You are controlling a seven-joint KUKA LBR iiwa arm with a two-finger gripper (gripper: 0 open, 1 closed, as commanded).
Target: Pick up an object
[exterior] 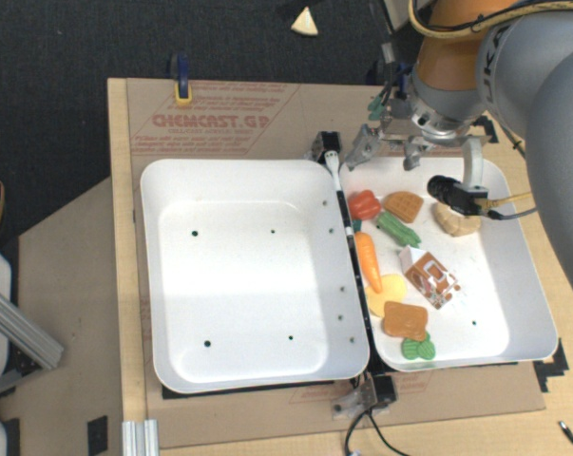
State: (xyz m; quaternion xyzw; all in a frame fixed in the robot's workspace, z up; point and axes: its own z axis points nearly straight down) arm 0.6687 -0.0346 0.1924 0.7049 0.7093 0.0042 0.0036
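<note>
With the gripper hovering spread and unladen over the right bin, it should descend squarely onto one isolated item, perhaps the red pepper, before closing.

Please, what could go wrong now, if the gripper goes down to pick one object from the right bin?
The carrot, the green piece and the red piece lie close together, so the gripper may push neighbours or take two. The carrot also lies along the right bin wall, probably leaving little room for a finger.

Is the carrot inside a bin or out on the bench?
Inside. The carrot lies flat in the right bin, right against its left wall beside the left bin.
</note>
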